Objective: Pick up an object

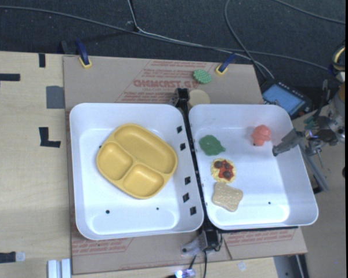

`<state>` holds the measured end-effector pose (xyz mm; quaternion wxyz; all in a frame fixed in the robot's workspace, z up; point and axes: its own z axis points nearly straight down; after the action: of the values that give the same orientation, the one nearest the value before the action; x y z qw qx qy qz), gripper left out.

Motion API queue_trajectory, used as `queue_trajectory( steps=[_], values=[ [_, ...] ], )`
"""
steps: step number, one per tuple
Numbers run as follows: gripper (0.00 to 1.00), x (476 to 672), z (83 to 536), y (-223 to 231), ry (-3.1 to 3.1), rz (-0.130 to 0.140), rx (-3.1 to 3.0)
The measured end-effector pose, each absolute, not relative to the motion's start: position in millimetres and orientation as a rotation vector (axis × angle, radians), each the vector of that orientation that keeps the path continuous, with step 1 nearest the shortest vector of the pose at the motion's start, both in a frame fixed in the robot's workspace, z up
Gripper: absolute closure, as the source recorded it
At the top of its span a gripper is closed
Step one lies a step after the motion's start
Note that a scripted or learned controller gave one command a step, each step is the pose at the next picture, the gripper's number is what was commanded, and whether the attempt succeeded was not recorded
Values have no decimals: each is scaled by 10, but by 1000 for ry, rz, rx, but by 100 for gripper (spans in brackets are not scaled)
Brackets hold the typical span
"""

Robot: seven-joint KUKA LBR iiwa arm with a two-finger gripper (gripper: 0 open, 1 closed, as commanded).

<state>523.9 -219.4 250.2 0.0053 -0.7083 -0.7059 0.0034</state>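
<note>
Your gripper (278, 149) hangs at the right bin's (296, 213) right rim; whether it is apart or together cannot be told. In this bin lie a pink toy (261, 134), green piece (210, 144), pizza slice (223, 169) and tan cracker (227, 197). The left bin (87, 213) bears a yellow divided tray (137, 160).

Free room and obstacles in the two bins

The yellow plate (137, 160) fills most of the left bin (81, 155). In the right bin (298, 204), four small objects sit toward the left and top; the lower right floor is open.
</note>
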Motion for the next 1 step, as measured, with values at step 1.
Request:
queue_trajectory(
  steps=[1],
  values=[
    [0, 5264, 2566, -2187, -2222, 1, -2220]
  ],
)
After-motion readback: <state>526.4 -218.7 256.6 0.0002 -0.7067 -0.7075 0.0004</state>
